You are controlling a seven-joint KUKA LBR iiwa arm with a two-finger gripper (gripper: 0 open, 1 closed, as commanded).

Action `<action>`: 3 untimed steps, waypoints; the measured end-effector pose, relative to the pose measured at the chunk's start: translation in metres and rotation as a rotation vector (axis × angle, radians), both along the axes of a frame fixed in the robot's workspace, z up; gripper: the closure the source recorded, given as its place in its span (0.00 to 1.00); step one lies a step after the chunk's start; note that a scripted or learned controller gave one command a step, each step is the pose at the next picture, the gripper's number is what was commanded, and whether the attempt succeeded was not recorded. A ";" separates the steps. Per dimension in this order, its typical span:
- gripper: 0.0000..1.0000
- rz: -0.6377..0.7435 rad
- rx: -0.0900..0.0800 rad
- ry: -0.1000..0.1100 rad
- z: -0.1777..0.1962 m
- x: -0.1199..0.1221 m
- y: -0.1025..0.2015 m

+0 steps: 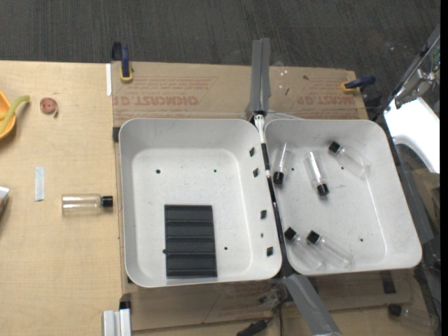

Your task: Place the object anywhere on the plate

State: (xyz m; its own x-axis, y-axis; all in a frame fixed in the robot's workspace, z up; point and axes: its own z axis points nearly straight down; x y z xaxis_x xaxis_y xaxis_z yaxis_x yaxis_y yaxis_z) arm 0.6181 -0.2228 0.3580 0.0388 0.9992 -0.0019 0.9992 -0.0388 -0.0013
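We log five clear, black-capped plastic vials [316, 173] unpicked in the right white bin [392, 187], dark ribbed rectangular plate [190, 241] lower-left bare; jaw state indeterminable.

Yellow thing [5, 115]: cut off by the left edge.
Small item [3, 199] below it: mostly cut off too.
Arm [420, 110]: cut off at right, tool can't be made out.
Corner vials [323, 249]: clear, hard to count.

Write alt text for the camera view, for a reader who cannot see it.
Two shallow white bins sit side by side on cardboard: the left bin holds a black ribbed plate, and the right bin holds about five clear vials with black caps. Another clear vial lies on the wooden bench to the left.
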 end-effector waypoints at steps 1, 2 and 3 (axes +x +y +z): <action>0.00 -0.015 0.000 0.000 0.083 -0.042 0.003; 0.00 -0.332 -0.001 0.001 0.082 0.015 0.065; 0.00 -0.299 -0.001 0.002 0.082 0.041 0.011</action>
